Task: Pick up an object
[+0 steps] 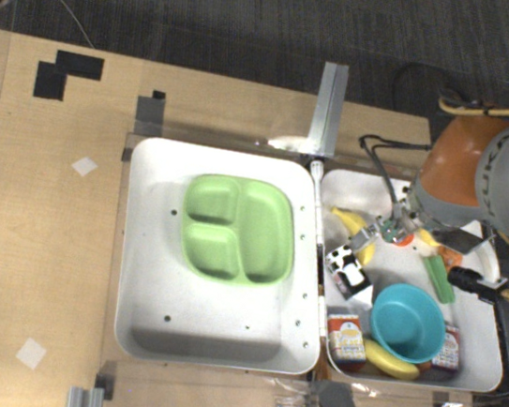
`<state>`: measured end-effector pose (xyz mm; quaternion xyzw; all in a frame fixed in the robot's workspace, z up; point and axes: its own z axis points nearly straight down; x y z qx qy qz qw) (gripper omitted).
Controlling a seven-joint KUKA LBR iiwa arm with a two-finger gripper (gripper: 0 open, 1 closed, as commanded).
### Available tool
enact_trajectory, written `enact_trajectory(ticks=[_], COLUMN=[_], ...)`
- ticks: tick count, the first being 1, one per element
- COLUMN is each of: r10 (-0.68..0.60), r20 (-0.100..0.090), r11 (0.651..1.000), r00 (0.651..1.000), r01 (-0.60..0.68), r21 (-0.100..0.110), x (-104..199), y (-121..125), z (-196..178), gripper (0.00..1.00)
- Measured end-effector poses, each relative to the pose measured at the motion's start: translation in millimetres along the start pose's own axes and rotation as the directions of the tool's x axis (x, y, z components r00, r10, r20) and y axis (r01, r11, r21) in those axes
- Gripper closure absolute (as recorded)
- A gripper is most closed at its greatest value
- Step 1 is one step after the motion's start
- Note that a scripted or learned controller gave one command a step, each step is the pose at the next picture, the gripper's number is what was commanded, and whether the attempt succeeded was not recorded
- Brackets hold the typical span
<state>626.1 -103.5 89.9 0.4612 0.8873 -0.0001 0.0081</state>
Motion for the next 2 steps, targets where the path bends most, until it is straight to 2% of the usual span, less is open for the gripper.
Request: enact_trajectory(ticks=[1,2], r10=[-0.01,0.101], r20=[0.003,-0.006], r11=[1.0,0.995], r00=[1.0,0.995], r01=[0.01,-0.101], r21=[-0.007,-0.006], x=[1,16], y=[4,61], z=[-13,-101], gripper=[1.0,1.0])
